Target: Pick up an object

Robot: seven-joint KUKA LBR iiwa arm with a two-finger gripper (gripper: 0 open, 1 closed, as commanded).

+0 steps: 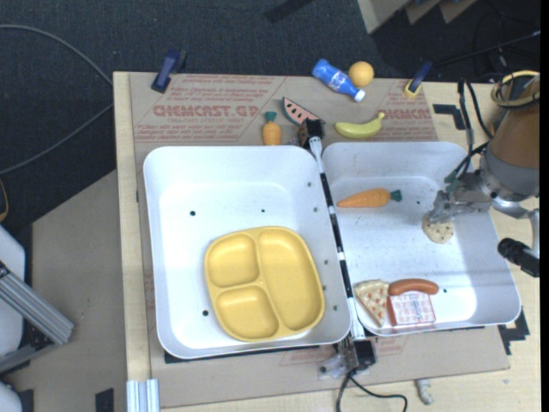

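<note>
The right white bin (480, 312) holds an orange carrot (367, 199) near its back left. A pale round cookie (438, 230) lies toward its right side. A pizza slice (371, 299), a sausage (413, 287) and a red and white packet (413, 310) lie at the bin's front. My gripper (445, 210) reaches in from the right and hangs just above the cookie's upper edge. I cannot tell whether it touches the cookie. Nothing is visibly lifted.
The left white bin (171, 187) holds a yellow divided plate (262, 281). Behind the bins lie a banana (359, 127), a blue bottle (336, 79), an orange (361, 73), a watermelon slice (296, 110) and a small orange toy (272, 132). Blue clamps (167, 70) grip the board's back edge.
</note>
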